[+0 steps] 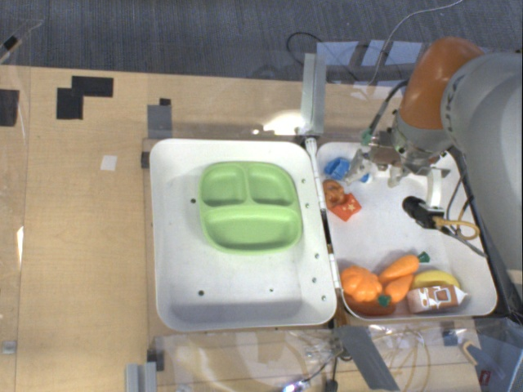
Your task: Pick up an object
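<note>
Reaching arm [482, 113]: grey with an orange band, it comes in from the right over the far part of the right bin.
Gripper [377, 170]: low over the far left part of the right bin [384, 235], just right of the blue piece.
Grip: cannot tell how wide it stands; nothing can be seen held in it.
Blue piece [336, 168]: small, in the right bin's far left corner, near the dividing wall.
Brown piece [333, 191]: just nearer than the blue piece, against the same wall.
Red block [346, 207]: beside the brown piece, seemingly touching it, tilted.
Pepper [360, 284]: orange, in the near left corner of the right bin.
Carrot [400, 268]: right of the pepper and touching it, its green tip pointing right and away.
Banana [437, 280]: yellow, near right corner, just beyond the carton.
Carton [433, 299]: brown and white, on its side against the near wall.
Left bin [172, 219]: holds a green divided plate [249, 205], lying flat toward the far side.
Bench [73, 243]: pale wood, with both bins side by side.
</note>
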Controlling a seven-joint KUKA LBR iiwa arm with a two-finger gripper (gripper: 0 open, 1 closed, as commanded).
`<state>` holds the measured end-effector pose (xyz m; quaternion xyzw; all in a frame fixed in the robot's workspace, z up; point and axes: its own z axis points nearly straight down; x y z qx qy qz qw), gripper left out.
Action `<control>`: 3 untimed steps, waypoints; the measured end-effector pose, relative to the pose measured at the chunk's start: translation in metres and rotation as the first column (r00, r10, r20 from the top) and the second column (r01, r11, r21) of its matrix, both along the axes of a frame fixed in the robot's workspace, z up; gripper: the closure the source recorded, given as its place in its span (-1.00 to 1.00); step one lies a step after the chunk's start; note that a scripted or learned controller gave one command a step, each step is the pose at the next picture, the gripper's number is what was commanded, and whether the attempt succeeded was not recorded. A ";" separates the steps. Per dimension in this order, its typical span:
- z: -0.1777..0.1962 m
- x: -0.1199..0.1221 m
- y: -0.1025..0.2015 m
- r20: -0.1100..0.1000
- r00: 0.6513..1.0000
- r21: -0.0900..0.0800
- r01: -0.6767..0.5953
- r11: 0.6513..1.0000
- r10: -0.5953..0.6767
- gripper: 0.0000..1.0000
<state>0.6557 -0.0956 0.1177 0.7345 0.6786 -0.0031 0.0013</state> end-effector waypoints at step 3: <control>0.070 0.015 0.063 0.011 0.998 0.008 0.065 0.998 -0.065 1.00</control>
